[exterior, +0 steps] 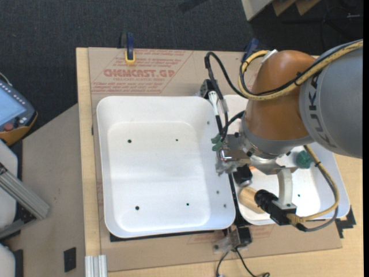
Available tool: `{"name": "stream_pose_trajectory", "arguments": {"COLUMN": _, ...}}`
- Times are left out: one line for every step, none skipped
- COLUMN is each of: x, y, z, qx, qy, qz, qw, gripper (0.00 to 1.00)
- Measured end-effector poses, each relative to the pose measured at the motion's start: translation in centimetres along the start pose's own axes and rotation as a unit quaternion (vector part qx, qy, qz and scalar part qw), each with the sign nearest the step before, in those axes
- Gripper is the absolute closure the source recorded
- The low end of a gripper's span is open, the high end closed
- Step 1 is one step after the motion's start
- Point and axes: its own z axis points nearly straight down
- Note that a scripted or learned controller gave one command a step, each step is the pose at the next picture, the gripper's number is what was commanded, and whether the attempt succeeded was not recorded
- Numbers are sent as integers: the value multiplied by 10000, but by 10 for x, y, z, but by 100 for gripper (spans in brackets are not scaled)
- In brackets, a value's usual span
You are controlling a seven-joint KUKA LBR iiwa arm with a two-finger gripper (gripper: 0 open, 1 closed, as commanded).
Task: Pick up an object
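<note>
My gripper (229, 163) hangs low at the left edge of the right bin (304, 193), just beside the wall it shares with the left bin (155, 166). The wrist body hides its tips from me, so I cannot tell whether it is released or clenched, and I see nothing held.

The things to pick lie in the right bin. A tan, rounded object (248, 197) sits just on the near side of the gripper. A green object (304, 159) lies further right, partly under the arm (340, 103). A small orange scrap (243, 175) by the gripper may be another item, though I would not swear to it.

The risks, as I judge them:
- This close to the shared wall, a descent could land on the rim instead of an object.
- The tan piece looks round and could roll out of a closing grasp.

"CHEMCAST GP" reads in red on the brown board (144, 68) at the far side, with finer print beneath that I cannot make out. The letters "KU" show on the arm.
</note>
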Motion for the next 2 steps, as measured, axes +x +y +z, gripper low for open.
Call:
{"name": "stream_pose_trajectory", "arguments": {"x": 23, "y": 3, "z": -29, "qx": -102, "qy": 16, "qz": -21, "qw": 9999, "gripper": 100}}
{"name": "stream_pose_trajectory", "arguments": {"x": 57, "y": 2, "z": -57, "qx": -106, "qy": 18, "qz": -29, "qw": 9999, "gripper": 100}}
